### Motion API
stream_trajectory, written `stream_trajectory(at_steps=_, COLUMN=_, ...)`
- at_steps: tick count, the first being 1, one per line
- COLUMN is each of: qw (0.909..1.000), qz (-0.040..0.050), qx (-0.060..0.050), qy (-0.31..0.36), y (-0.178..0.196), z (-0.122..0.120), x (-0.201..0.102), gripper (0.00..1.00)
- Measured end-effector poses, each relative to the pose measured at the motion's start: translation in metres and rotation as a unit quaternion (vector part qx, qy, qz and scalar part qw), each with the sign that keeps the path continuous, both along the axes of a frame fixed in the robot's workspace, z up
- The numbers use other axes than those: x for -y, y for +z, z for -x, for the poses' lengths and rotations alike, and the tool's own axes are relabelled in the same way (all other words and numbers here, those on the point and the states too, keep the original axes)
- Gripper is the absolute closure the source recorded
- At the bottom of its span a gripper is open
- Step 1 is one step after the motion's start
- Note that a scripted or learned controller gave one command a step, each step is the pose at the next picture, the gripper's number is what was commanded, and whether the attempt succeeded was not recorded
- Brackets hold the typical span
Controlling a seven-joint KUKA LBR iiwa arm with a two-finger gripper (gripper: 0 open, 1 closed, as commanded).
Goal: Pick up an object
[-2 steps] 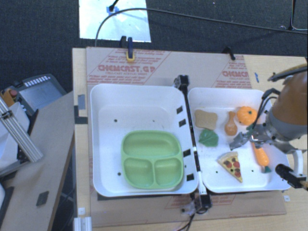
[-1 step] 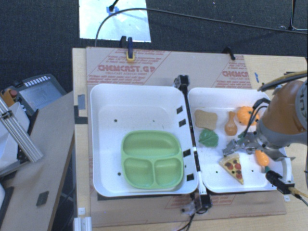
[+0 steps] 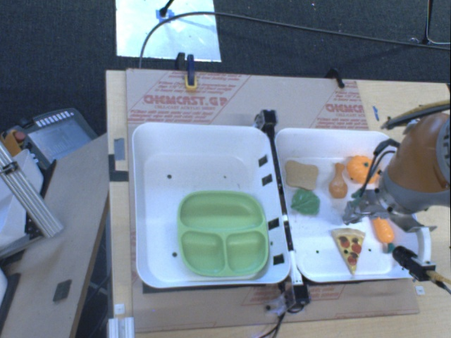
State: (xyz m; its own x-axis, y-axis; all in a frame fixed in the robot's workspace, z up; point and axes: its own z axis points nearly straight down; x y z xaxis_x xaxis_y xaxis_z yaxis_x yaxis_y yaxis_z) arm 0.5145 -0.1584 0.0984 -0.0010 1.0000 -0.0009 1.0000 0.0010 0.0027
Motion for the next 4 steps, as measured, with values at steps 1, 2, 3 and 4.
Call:
stream_trajectory(at_steps=1, qw=1.0, qz=0.0006, qx=0.002, qy=0.001, y=0.064, z=-0.002, x=-0.002, gripper=1.0)
stream_trajectory(at_steps=2, qw=1.0, qz=0.0005, qx=0.002, qy=0.001, y=0.108, z=-0.002, x=-0.001, gripper=1.0)
stream_trajectory(at_steps=3, qw=1.0, qz=-0.0002, qx=0.0, qy=0.001, y=0.107, z=-0.003, x=0.0, gripper=1.0)
stream_trajectory(at_steps=4, qw=1.0, qz=-0.0008, qx=0.0, qy=0.004, y=0.115, z=-0.014, x=-0.045, gripper=1.0)
